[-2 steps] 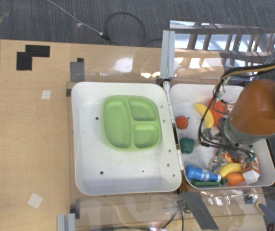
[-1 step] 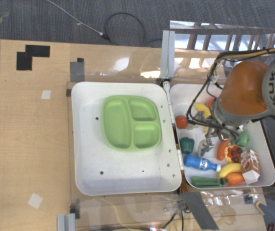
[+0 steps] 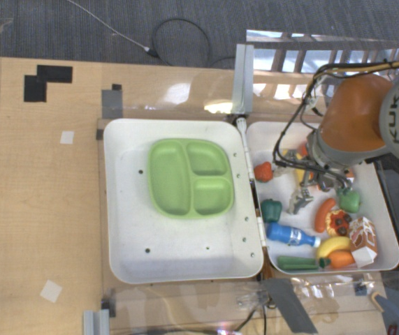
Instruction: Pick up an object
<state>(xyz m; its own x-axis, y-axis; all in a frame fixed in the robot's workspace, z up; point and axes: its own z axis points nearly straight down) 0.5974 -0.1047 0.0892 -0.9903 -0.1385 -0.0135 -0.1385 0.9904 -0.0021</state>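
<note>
My gripper (image 3: 301, 202) hangs over the middle of the right bin (image 3: 388, 257), below the arm's orange band (image 3: 351, 114). Nothing shows held in it. Just left of it lie a dark green pepper (image 3: 272, 209) and a red-orange piece (image 3: 263, 171). To its right sit an orange sausage-shaped toy (image 3: 323, 215) and a green piece (image 3: 349, 201). Below it a blue bottle (image 3: 290, 235) lies on its side. The arm hides the back of the bin.
Along the right bin's front edge lie a green cucumber (image 3: 297, 262), a banana (image 3: 334, 246), an orange ball (image 3: 340, 259) and a red-and-white box (image 3: 363, 237). The left bin (image 3: 129, 243) holds a green divided plate (image 3: 191, 178). Cables loop beside the wrist.
</note>
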